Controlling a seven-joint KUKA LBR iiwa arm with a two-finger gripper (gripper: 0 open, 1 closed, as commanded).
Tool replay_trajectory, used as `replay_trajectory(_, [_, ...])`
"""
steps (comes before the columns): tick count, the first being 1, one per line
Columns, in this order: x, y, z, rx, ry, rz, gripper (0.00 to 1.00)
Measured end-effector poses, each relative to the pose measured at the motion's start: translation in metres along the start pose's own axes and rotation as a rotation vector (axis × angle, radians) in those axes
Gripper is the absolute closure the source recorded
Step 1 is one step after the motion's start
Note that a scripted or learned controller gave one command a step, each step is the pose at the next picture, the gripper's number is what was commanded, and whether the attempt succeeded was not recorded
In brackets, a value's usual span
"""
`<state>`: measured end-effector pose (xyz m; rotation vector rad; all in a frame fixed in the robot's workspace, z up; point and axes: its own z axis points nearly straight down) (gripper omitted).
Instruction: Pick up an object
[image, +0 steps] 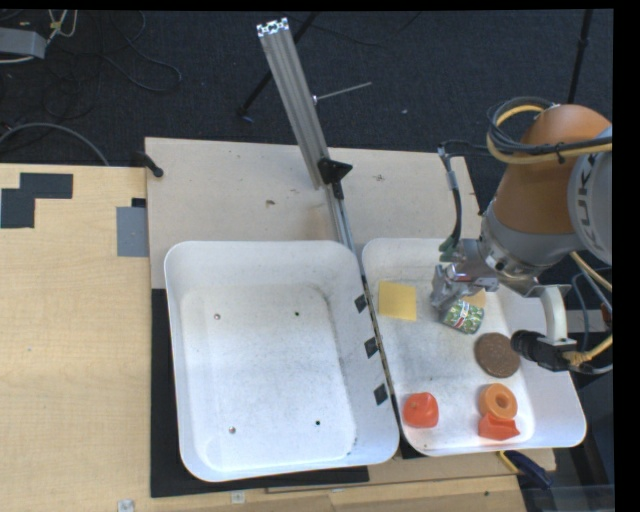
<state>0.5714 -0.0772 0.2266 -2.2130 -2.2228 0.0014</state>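
Over the right-hand bin, seen from the fixed camera above the counter, the grey arm with its orange band reaches in from the right and sets its hand low over the bin's upper part. Directly below and touching the hand's lower end lies a small green-and-white crumpled object; it sits slightly toward the near side of the hand. Whether that object is actually between the fingers cannot be told, and how far the hand is open cannot be made out either. Just left of the hand, a flat yellow square rests near the bin's left wall. Nearer the camera lie a brown disc, an orange ring-topped piece and a red cup-shaped piece, all apart from the hand. Beside this bin, the left bin sits edge to edge with it.
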Motion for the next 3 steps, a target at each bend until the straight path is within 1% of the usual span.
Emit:
replay_trajectory(1, [0.053,-0.008,0.011,0.001,0.000,0.000,1.00])
replay_trajectory(2, [0.096,-0.023,0.013,0.002,-0.001,0.001,1.00])
replay_trajectory(3, [0.148,-0.021,0.005,-0.001,-0.001,0.000,1.00])
